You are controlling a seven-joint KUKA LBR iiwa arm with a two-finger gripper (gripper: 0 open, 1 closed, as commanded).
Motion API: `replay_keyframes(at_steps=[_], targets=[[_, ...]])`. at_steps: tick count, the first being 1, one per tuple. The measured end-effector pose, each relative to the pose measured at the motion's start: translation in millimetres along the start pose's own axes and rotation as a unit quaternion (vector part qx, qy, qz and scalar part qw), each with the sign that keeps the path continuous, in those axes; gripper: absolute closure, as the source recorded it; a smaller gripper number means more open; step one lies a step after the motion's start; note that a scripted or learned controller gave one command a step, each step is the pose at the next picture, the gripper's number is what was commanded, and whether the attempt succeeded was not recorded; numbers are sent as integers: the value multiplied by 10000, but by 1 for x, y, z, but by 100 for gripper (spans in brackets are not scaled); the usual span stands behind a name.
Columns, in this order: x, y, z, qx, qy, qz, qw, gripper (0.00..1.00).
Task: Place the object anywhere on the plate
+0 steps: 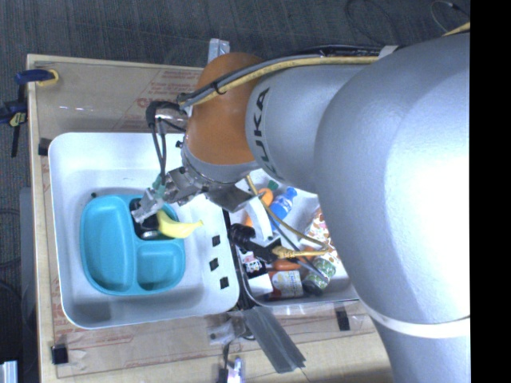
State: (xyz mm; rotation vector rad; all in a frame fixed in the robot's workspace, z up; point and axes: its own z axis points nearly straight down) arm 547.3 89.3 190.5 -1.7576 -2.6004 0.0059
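Nearest you, along the lower edge of the desk [48, 309], the left bin [68, 174] holds a blue divided plate [112, 250]. At that plate's right rim lies a yellow banana [180, 228], touching or overlapping the edge, with the gripper [150, 214] right over its left end. You can see dark gripper parts against the banana, but whether the fingers clasp it or stand apart you cannot tell from this angle. Judging by that, the placing step is in hand: the banana is at the plate, partly over its right compartment, though perhaps not fully resting on it.

Your next move likely calls for a small shift leftward so the fruit sits clear inside the rim, then a release and a straight lift away so nothing drags it off.

Farther right, the right bin [335, 290] is crowded with bottles and packets [283, 238], well apart from the plate. Beyond, the grey arm [383, 158] with its orange band [223, 122] reaches in over both bins.
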Motion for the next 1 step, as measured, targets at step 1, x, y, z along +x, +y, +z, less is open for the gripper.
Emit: replay_keyframes(at_steps=[1], targets=[[-88,-22,-1,-12,-6,-1447,9895,0]])
